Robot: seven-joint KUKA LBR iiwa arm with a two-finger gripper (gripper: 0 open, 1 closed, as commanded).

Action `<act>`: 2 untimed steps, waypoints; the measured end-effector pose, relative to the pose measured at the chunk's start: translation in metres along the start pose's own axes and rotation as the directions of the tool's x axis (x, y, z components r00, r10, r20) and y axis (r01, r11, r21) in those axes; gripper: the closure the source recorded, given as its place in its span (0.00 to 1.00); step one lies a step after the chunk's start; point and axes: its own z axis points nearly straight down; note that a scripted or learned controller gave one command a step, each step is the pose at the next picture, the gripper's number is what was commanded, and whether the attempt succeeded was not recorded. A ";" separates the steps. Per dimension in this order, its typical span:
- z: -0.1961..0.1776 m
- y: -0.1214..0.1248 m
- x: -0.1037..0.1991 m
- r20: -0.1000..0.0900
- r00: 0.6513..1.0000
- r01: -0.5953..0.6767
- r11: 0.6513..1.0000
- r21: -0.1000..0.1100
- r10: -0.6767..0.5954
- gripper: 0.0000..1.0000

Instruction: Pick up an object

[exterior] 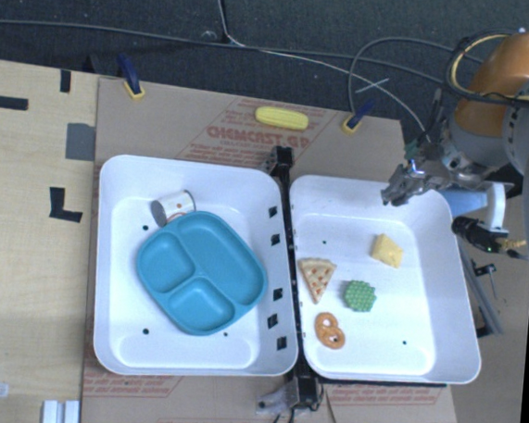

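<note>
You see the gripper point(398, 193) at the right bin's point(418, 356) one o'clock corner, finger state untellable; drop toward seven o'clock, squarely over the cheese point(387, 250).

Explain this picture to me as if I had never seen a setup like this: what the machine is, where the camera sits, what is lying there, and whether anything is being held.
The camera hangs above a bench and looks down at a slant. The machine at the right is a robot arm, grey with an orange band; it ends in a gripper, a two-finger claw for picking things up. The gripper is above the far right corner of the right bin. Nothing shows between its fingers, and I cannot tell whether they are open or shut.

Two shallow white bins sit side by side. The left bin holds a blue tray with three compartments and a small cup lying on its side. The right bin holds toy food: a yellow wedge, a waffle slice, a green piece and a pretzel. A yellow banana lies on the cardboard behind the bins.
</note>
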 end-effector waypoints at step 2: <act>-0.058 -0.019 0.057 -0.003 1.000 0.004 1.000 0.004 -0.004 1.00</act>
